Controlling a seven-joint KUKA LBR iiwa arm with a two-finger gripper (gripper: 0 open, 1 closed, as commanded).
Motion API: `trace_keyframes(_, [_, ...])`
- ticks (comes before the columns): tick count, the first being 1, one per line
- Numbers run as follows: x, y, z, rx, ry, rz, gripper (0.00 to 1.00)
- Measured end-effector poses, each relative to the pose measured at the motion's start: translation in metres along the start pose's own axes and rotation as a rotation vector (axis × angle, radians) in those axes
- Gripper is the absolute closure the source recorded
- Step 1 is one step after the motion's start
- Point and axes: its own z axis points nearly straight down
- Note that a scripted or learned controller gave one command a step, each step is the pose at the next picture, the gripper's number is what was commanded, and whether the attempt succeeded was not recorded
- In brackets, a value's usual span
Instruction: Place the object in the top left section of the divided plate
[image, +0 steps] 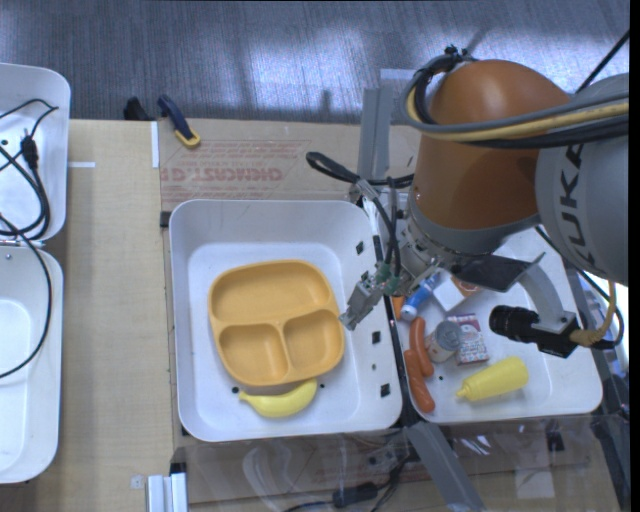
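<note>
A yellow divided plate (216, 300) lies in the left bin (190, 360), with one long section at the back and two smaller ones at the front. All three sections look bare. My gripper (364, 298) hangs low over the wall between the two bins, just right of the plate's right rim. The large orange and grey wrist above it hides much of the right bin's back half. I see nothing clearly between the fingers.
A banana (280, 402) lies against the plate's front edge. The right bin (560, 400) holds two red sausages (418, 362), a small can (443, 342), a printed packet (471, 340), a yellow squeeze bottle (492, 380) and a blue and white bottle (420, 297).
</note>
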Motion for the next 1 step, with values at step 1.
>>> trace_keyframes(1, [-0.0009,0.0016,-0.0056,0.007,-0.001,-0.002,1.00])
